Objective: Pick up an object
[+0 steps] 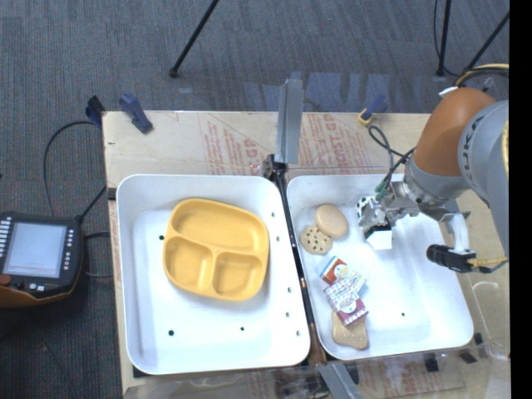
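Small white block [380, 238] near the far edge of the right bin [432, 306], just under the gripper [376, 220]; grip state impossible to tell. Close by toward the bin's left wall: round tan cookie [332, 220], speckled chip cookie [316, 240], glossy printed packets [343, 290], flat tan biscuit [350, 332] at the near edge. Smooth yellow three-part plastic tray [218, 248] centred in the left bin [141, 339].
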Controlling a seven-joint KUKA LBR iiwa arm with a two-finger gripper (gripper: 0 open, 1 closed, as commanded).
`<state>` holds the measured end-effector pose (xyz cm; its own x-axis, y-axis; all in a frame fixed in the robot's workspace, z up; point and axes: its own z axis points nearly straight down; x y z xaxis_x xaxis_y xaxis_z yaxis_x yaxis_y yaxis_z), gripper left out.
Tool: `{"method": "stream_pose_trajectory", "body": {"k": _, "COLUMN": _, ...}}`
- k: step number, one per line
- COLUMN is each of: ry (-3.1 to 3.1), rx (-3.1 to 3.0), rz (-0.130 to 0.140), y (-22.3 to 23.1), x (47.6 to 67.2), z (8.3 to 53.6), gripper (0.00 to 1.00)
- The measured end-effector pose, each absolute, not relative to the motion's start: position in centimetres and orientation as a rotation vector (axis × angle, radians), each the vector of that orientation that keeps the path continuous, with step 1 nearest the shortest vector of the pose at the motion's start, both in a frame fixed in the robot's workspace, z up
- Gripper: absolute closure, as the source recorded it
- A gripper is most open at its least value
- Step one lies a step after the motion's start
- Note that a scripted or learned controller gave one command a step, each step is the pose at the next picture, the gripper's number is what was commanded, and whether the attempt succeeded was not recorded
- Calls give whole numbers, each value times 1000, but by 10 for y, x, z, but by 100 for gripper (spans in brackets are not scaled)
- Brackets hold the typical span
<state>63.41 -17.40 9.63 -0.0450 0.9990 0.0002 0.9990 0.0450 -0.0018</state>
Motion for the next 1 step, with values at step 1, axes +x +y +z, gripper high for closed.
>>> {"method": "stream_pose_trajectory", "body": {"k": 1, "ry": -2302, "rx": -2150, "rz": -11, "y": -124, "x": 636, "z": 222, "gripper": 100}}
